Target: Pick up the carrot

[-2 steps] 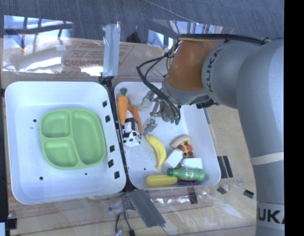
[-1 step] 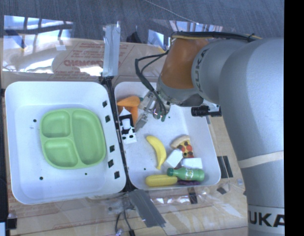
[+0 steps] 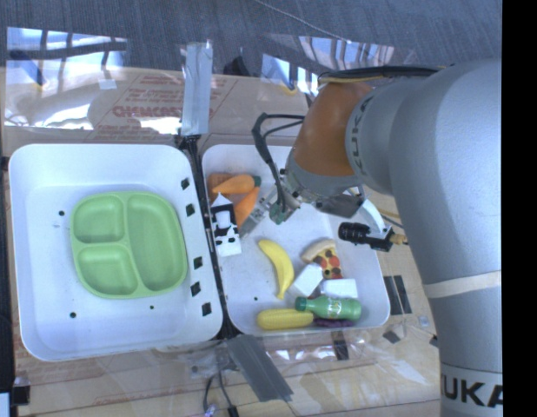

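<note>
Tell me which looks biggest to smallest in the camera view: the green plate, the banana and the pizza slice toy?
1. The green plate looks by far the largest.
2. The banana comes next.
3. The pizza slice toy looks smallest.
All three lie at much the same depth, so the order is fairly sure.

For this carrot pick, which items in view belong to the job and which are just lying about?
Belongs to the job:
- carrot, at the right bin's far left corner
- gripper, low over the right bin, beside the carrot

Lying about:
- banana
- pizza slice
- green bottle
- yellow piece beside the bottle
- green divided plate in the left bin
</note>
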`<move>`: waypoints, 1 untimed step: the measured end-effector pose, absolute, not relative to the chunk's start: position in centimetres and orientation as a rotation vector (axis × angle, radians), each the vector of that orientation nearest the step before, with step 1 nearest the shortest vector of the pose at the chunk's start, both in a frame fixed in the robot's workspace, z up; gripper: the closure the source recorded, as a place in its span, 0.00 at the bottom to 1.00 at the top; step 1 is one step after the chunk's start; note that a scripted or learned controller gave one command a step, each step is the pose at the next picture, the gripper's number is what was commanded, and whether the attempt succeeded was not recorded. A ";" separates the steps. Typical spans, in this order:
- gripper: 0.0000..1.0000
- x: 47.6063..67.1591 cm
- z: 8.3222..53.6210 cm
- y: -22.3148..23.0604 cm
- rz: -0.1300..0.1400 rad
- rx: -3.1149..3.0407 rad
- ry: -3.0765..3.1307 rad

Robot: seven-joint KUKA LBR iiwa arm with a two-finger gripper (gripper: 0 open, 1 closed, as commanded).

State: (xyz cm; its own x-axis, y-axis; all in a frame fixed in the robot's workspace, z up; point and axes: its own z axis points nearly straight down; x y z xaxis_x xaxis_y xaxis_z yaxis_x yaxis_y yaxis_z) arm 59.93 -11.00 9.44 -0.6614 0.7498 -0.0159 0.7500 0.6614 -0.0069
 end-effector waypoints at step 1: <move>1.00 60.0 10.4 -10.5 -0.011 1.277 2.862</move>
